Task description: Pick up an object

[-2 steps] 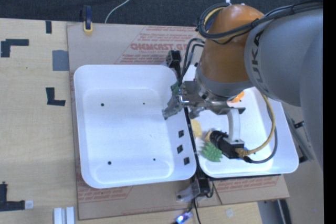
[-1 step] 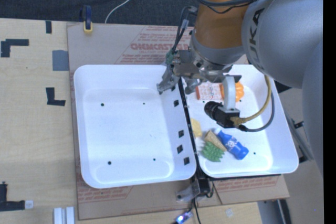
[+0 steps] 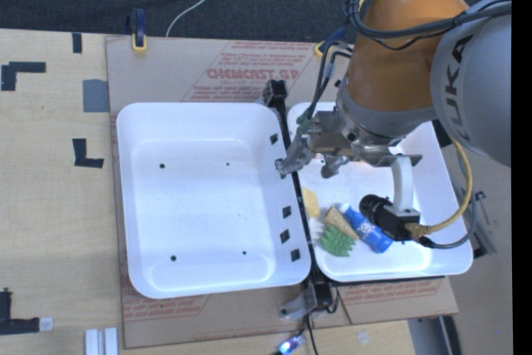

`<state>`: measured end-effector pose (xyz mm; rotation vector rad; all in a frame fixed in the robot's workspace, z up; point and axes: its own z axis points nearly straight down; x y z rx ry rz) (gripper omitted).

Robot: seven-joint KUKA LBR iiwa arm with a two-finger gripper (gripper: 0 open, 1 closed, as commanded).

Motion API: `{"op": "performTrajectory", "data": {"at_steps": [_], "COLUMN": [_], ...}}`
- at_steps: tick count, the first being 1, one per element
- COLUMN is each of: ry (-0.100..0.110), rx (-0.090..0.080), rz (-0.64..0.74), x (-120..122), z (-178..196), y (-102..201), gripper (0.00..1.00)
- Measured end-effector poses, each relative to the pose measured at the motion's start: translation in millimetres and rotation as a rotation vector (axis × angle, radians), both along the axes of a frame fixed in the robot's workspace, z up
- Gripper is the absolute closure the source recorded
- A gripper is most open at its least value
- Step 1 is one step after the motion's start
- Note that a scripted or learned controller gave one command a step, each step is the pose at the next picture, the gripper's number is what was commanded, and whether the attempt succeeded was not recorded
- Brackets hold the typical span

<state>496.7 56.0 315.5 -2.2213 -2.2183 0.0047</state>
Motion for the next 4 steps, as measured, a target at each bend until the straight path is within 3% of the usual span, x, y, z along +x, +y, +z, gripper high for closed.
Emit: {"op": "performTrajectory", "data": {"at_steps": [1, 2, 3, 4], "ry": [-0.007, 0.010, -0.023, 0.004], "rx": [0.000, -0.001, 0.002, -0.001], "rz": [0.004, 0.004, 0.003, -0.004], "x": [28.8, -16.6, 32.8, -15.3], "z": [38.6, -50.1, 174.8, 114.8], "y": [-3.2, 25.4, 9.0, -49.0], "gripper": [1.00, 1.00, 1.00, 1.00]}}
